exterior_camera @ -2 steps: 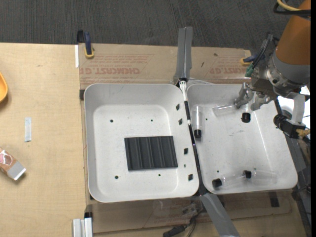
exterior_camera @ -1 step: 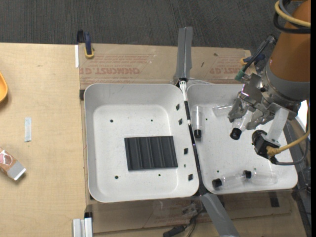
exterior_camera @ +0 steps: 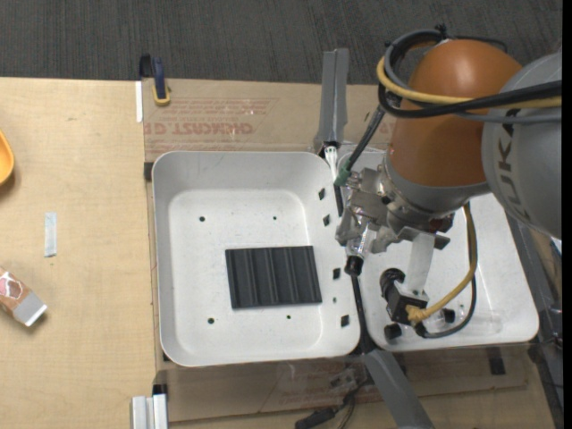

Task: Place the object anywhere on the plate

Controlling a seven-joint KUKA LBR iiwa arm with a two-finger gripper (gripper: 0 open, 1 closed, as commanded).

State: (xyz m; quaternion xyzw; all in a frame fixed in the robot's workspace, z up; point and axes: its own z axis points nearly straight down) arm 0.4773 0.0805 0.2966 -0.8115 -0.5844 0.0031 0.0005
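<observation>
A black ribbed plate (exterior_camera: 273,275) lies flat on the floor of the left bin (exterior_camera: 179,239), a little right of its middle. My gripper (exterior_camera: 357,239) hangs below the orange wrist over the left edge of the right bin (exterior_camera: 509,311), just right of the divide between the bins. It stands to the right of the plate and slightly behind it. The wrist and the metal parts around it cover whatever lies beneath them.
On the wooden bench left of the bins lie a small grey strip (exterior_camera: 51,235), a red and white packet (exterior_camera: 21,298) and part of an orange thing (exterior_camera: 4,161) at the edge. A blue clamp (exterior_camera: 157,77) sits behind the left bin.
</observation>
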